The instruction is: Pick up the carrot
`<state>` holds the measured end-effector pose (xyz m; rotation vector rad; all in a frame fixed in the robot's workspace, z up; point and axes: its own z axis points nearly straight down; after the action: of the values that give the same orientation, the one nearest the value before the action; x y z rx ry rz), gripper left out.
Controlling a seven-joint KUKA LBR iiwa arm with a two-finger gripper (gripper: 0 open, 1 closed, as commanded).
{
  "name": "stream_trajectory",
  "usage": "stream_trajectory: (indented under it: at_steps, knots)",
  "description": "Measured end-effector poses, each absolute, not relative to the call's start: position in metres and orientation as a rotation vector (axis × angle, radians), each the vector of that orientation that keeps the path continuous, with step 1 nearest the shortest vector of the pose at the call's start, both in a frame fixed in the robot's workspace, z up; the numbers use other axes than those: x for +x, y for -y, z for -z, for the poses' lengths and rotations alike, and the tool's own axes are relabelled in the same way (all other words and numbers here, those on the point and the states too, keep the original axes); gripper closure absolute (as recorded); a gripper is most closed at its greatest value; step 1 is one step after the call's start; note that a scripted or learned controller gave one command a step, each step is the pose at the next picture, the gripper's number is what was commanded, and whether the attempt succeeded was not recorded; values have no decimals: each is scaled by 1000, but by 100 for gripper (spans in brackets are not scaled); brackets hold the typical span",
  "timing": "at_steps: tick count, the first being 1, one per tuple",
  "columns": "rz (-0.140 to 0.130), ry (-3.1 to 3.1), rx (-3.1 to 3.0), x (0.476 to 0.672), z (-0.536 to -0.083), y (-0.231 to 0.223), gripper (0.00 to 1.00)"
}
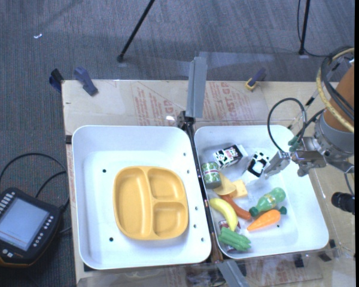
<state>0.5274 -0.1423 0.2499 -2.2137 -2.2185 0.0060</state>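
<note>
The tool point(279, 162) (grip state unclear) hovers above the carrot point(264, 220).

Colour-wise: the carrot point(265, 220) is orange with a green top, sitting next to a green bottle point(268, 200) and a yellow banana point(224, 211). Two black-and-white cow-print cartons point(228, 155) sit in a white bin point(316, 220). The tray point(150, 202) in the other bin is plain yellow.

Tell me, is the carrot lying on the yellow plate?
No, the carrot lies in the right bin, beside the green bottle.
</note>
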Motion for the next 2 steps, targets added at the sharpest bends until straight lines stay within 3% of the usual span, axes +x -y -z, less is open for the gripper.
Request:
stream_trajectory:
  at_steps: [1,2]
  knots:
    - [0,2682,-1621,487,-127,198,0]
    - [3,2829,-1357,487,-86,211,0]
